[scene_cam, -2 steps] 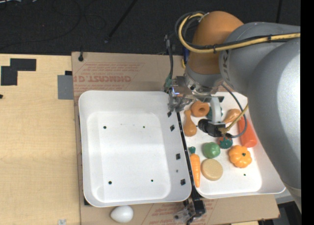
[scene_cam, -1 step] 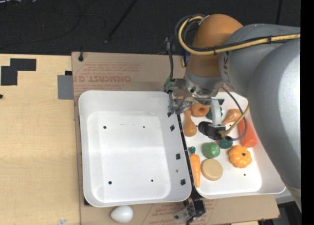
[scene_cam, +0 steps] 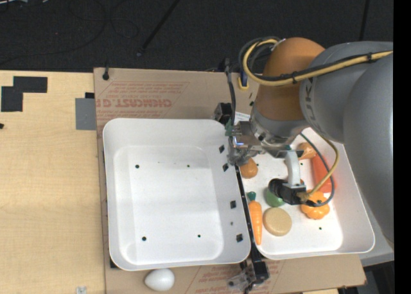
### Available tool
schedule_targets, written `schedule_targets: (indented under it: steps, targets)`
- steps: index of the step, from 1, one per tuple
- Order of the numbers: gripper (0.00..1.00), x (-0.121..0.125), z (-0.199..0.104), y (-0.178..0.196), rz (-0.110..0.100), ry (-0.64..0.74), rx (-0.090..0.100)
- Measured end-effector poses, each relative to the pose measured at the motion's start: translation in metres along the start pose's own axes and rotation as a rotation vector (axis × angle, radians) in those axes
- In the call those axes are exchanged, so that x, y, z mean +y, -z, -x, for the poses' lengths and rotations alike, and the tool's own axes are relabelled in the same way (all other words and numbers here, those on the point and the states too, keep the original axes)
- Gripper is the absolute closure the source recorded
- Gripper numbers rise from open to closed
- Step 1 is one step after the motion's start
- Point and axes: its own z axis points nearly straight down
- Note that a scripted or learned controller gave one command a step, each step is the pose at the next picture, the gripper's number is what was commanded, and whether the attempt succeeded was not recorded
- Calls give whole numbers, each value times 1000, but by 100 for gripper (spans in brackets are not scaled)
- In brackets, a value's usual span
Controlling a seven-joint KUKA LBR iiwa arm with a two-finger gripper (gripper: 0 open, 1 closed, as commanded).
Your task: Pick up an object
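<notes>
Nearest the camera, a smooth white egg-shaped object (scene_cam: 159, 279) lies on the brown cardboard sheet (scene_cam: 160, 97) just outside the lower rim of the left shallow white bin (scene_cam: 115, 190), toward six o'clock from that bin's middle. The cardboard rests on the pale wooden bench (scene_cam: 45, 190).

In the right shallow white bin (scene_cam: 350, 238), the toys crowd the side next to the divide. A small orange carrot (scene_cam: 256, 220) lies along the shared rim at about seven o'clock in that bin. Just beside it, toward three o'clock, sits a round tan disc (scene_cam: 279, 221). Above the disc a green round piece (scene_cam: 274, 199) peeks out, partly covered by a black fitting on the arm. At four o'clock from that piece lies a lumpy orange-yellow toy (scene_cam: 315, 209), and a long red-orange piece (scene_cam: 321, 174) runs up from it.

Farther back, a small round orange ball (scene_cam: 248, 170) sits close to the divide, directly under the pincer (scene_cam: 242, 150). The pincer hangs over the rim between the bins; whether it is released or clenched cannot be told, and nothing can be seen in it. Behind it rises the grey arm with its orange band (scene_cam: 289, 77).
</notes>
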Motion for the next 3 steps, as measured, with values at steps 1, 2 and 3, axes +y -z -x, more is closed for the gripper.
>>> schedule_targets:
  steps: [1,2,3]
  targets:
    - [100,-49,106,0,-1,-11,-3]
    - [100,-120,118,-70,-8,-4,3]
    - [100,-114,193,-100,7,-4,0]
